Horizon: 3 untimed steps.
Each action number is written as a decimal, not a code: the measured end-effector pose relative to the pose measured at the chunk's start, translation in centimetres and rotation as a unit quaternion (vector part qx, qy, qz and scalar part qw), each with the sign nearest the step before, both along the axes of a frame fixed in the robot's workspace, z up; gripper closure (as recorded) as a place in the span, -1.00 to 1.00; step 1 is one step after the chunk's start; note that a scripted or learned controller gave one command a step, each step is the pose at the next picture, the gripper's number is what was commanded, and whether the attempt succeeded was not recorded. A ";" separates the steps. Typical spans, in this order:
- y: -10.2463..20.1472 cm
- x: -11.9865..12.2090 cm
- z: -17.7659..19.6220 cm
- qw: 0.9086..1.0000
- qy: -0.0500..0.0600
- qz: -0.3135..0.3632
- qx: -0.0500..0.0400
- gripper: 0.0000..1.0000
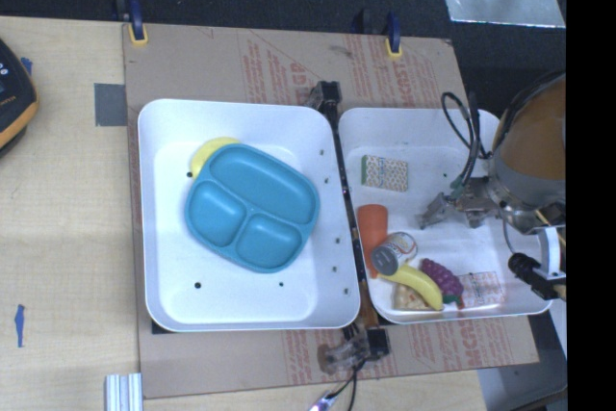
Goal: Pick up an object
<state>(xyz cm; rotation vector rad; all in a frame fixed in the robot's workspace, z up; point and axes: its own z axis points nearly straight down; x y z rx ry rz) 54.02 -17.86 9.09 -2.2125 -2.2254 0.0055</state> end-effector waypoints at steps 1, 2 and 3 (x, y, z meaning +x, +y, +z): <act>-3.3 9.2 0.1 1.000 -0.002 0.000 0.000 -1.00; 2.3 11.7 0.1 1.000 -0.002 0.000 0.000 -1.00; -3.4 11.6 7.3 1.000 -0.002 -0.002 0.000 -1.00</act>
